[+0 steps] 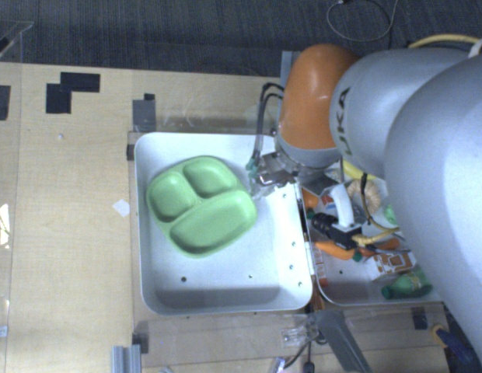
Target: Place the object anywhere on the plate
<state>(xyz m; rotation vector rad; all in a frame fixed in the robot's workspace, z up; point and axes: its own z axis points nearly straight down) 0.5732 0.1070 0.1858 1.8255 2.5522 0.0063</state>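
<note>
Claw [260,174]: at the right edge of the green plate, low over the left bin; finger spread could not be told, and no item was seen in it.
Object: could not be picked out; possibly among the clutter in the right bin.
Plate [200,204]: green, 3 compartments, tilted in the left bin's upper half, all 3 bare.
Left bin [225,286]: white, held the plate.
Right bin [342,290]: held mixed small items [358,239], partly hidden by the arm [412,130].
</note>
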